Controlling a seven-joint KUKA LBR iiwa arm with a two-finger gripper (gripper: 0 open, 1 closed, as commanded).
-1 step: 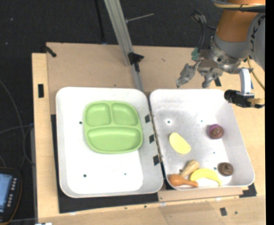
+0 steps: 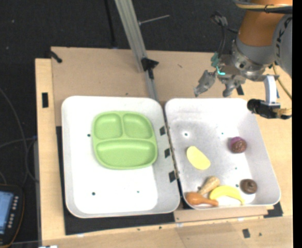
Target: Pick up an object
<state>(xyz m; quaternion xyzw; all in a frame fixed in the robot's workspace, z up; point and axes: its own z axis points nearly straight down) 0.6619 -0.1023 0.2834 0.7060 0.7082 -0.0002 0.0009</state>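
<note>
**Camera view: arm high over the back of the right bin, fingers spread and bare**

Camera view has the grey arm with its orange band in at the top right, and the gripper (image 2: 218,86) hangs over the tabletop (image 2: 104,71) just behind the back rim of the right bin (image 2: 212,112). Its fingers (image 2: 203,83) are splayed apart, nothing between them, well apart from everything in that bin.

Taking the right bin as the marker: a pale yellow oval piece (image 2: 197,157) lies near its middle, a little toward its left wall. A dark purple round item (image 2: 238,145) sits off toward its right wall. Down at its front edge there is a cluster: a banana (image 2: 226,194), a tan piece (image 2: 209,184) touching it on the left, and an orange carrot (image 2: 201,199) tucked into the front left corner. A brown doughnut-shaped item (image 2: 248,186) rests just right of the banana.

Left of the right bin, touching it along the shared rim, is the left bin (image 2: 78,190), and a green divided plate (image 2: 124,140) lies flat in its back half. A metal pole (image 2: 132,30) rises behind both bins.
</note>
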